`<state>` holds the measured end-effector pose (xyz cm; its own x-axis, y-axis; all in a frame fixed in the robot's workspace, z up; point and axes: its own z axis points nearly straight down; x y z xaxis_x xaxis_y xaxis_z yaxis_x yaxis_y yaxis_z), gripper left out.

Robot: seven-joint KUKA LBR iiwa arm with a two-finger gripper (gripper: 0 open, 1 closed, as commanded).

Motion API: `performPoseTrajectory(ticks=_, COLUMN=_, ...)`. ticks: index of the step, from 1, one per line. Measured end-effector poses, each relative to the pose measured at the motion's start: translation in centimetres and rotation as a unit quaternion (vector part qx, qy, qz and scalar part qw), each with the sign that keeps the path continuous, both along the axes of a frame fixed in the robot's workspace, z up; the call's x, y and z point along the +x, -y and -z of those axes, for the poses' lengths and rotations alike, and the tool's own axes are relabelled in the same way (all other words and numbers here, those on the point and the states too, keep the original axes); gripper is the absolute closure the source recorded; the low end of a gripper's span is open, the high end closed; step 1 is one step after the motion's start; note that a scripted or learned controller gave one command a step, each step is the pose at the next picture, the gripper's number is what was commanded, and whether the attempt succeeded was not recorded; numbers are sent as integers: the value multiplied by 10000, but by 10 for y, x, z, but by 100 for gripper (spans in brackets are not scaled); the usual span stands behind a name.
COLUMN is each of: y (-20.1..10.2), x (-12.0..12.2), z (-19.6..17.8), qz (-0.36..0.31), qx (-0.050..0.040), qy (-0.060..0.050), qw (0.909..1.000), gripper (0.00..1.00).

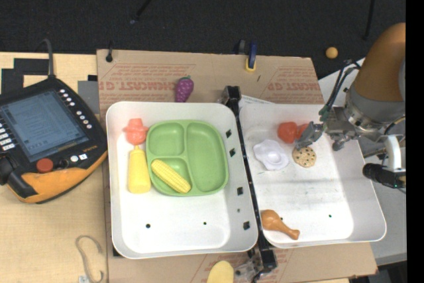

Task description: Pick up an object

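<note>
Presently: task not done, to judge by the scene; nothing is lifted, and every item lies in a bin or on the table.

Gripper (pixel 310 137): low over the right bin (pixel 344 225), at its upper middle, between the tomato and the cookie. Whether it is open or shut cannot be told; no item is seen in its grip. Left to do: close on one piece and raise it.

Right bin, 4 items:
- red tomato (pixel 287 132), 1, just left of the gripper
- round speckled cookie (pixel 305 157), 1, just below the gripper
- white fried egg (pixel 271 154), 1, left of the cookie
- brown drumstick (pixel 279 224), 1, near the front edge

Left bin (pixel 172 235), 4 items:
- green divided plate (pixel 199 149), 1
- corn cob (pixel 171 175), 1, on the plate
- yellow bottle (pixel 138 170), 1
- pink toy (pixel 135 132), 1

Outside the bins: purple grapes (pixel 184 89), 1; control pendant (pixel 46 136), 1
</note>
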<state>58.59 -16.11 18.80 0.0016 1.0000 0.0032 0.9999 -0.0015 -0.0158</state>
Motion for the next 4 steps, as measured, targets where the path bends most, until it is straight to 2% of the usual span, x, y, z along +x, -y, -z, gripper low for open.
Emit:
performPoseTrajectory(ticks=1, y=0, x=3, z=-8, qz=-10, qx=-13, qy=73, qw=10000, gripper=0)
performPoseTrajectory(ticks=2, y=2, x=6, z=54, qz=-18, qx=-8, qy=49, qw=10000, gripper=0)
performPoseTrajectory(ticks=3, y=0, x=7, z=101, qz=-16, qx=-26, qy=82, qw=10000, gripper=0)
performPoseTrajectory(ticks=4, y=2, x=10, z=84, qz=-8, qx=-45, qy=129, qw=9999, gripper=100)
